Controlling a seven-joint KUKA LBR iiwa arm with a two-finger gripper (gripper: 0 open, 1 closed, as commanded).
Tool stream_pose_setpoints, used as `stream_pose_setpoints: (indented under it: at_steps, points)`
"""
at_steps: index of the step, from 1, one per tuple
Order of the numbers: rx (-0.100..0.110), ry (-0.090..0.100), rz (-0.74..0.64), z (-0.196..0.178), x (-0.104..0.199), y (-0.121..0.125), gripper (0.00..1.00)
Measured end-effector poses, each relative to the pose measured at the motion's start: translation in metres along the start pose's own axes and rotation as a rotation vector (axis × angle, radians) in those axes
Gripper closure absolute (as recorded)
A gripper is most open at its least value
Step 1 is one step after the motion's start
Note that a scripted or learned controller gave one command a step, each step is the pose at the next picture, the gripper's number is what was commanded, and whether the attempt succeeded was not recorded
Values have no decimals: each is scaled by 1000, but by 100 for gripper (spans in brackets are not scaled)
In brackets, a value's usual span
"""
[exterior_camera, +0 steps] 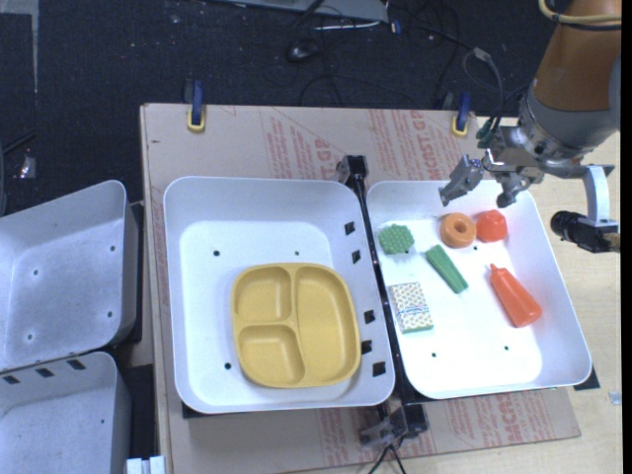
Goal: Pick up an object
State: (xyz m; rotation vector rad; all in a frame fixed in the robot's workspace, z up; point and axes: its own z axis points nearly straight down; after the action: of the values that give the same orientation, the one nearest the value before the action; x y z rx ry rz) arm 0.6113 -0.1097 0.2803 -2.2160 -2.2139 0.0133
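While the arm's upper body runs off the top right corner, its gripper [485, 184] hangs over the far edge of the right bin [494, 368], fingers spread wide with nothing between them. Just near of it sits an orange ring, doughnut-shaped [457, 229], touching a reddish-orange lump [492, 226] whose exact form is hard to read. Further along, a smooth orange bottle-shaped toy [514, 295] lies tilted, a flat green stick [446, 269] slants beside it, and a knobbly green piece [396, 238] sits by the left wall. A pale patterned packet [412, 307] rests nearer. Over in the left bin [197, 265], a glossy yellow three-compartment tray [295, 324]. Both bins stand on printed cardboard [296, 136] clipped at the far edge, dark speckled floor and cables beyond.
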Motion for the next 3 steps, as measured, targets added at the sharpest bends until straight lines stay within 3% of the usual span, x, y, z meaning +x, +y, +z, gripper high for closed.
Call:
stream_pose_setpoints:
  at_steps: [1, 3]
  points:
    - [-12, -1, -2, -7, 0, 2, 0]
    - [-8, 0, -2, 109, 12, 14, 0]
